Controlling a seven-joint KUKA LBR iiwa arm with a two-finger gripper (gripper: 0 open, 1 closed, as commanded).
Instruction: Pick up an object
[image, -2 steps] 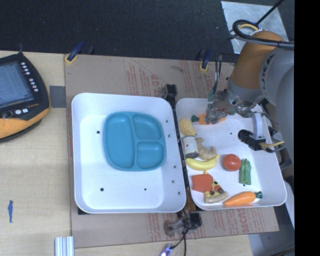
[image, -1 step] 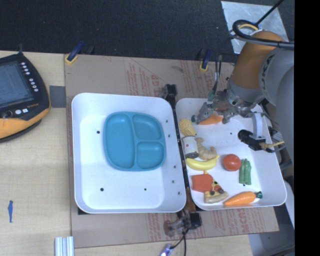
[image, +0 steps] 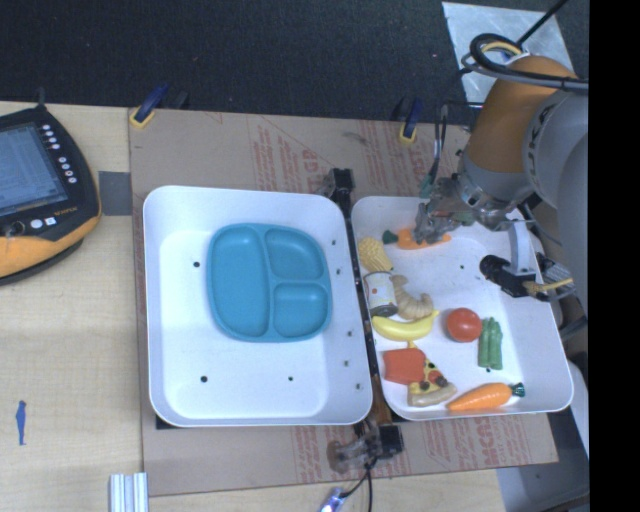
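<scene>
While the claw sits low at the right bin's far edge, touching a small carrot, whether it is clenched I cannot tell. Corn lies just beside; a glancing descent could nudge the carrot against the wall instead of gripping it.

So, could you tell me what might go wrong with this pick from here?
1. The gripper is over a small orange item close to the right bin's far wall, so the fingers may catch the wall.
2. The corn lies beside that item and could get nudged.
3. The item looks flat, so it may slip.
</scene>
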